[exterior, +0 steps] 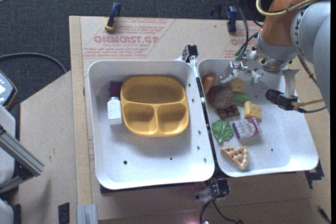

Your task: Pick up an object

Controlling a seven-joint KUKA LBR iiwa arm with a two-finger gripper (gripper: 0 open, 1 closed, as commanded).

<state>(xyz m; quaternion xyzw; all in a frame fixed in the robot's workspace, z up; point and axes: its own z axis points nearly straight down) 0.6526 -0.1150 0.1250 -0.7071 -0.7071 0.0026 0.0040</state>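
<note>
Plastic play food fills the right bin [294, 149], and my gripper [242, 72] hangs over its twelve o'clock end, above a pale yellow piece [237, 84]; whether that gripper stands open or closed I cannot tell. The piece lies just at two o'clock of the brown patty [220, 96], touching a green bit [242, 97]. I judge it light, stiff and slick, so I would pinch across its narrow sides, low down, clear of its neighbours.
</note>
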